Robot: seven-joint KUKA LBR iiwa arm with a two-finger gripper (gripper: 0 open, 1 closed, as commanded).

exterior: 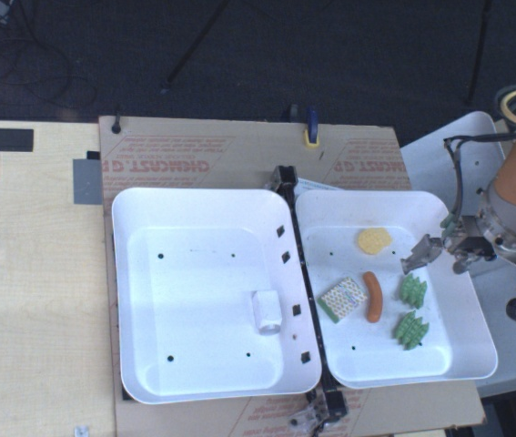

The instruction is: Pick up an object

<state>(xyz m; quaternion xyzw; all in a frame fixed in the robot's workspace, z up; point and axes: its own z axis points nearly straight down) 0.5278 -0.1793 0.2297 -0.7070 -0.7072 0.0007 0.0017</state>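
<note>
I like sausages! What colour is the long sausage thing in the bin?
Orange-red. The sausage shows in the camera view.

Glossy white plastic bins [148, 371] on matt cardboard [212, 157].

You are looking at a pale wooden bench [30, 271] carrying a brown cardboard sheet with red print [239, 153]. Lying on that sheet side by side are two shallow white plastic bins, the left one [135, 289] touching the right one [467, 353].
</note>
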